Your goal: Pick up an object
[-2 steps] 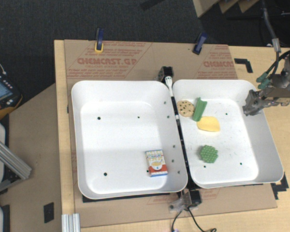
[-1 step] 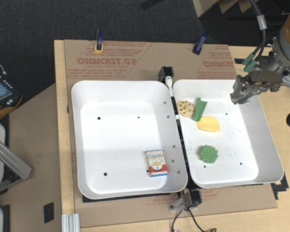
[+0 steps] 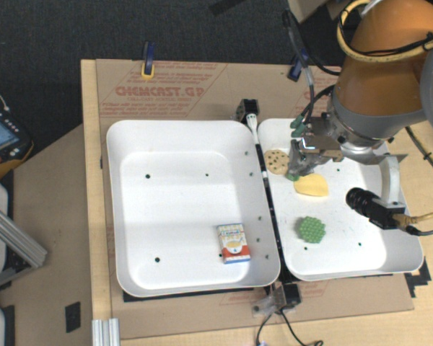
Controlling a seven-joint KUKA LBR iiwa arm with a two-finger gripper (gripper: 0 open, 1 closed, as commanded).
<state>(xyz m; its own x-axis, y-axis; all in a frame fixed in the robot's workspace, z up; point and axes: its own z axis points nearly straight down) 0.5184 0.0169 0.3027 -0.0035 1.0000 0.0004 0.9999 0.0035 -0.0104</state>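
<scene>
The fingers (image 3: 300, 166) are seen low in the right bin (image 3: 397, 254), tips hanging just above the yellow piece (image 3: 312, 187), at its eleven o'clock edge. Whether they are spread or closed cannot be told; the wrist hardware masks the gap. Nothing is seen gripped between them.

Just at nine o'clock from the tips, the round perforated cookie (image 3: 276, 161) is lying against the bin wall. The green studded piece (image 3: 311, 230) is sitting at six o'clock from the yellow one, well apart. The small printed box (image 3: 233, 243) is resting in the left bin (image 3: 130, 193), near its front right corner.

A good grasp would likely be won by centring over the yellow piece before descent, so that the cookie is not nudged. A straight lift is advised.
</scene>
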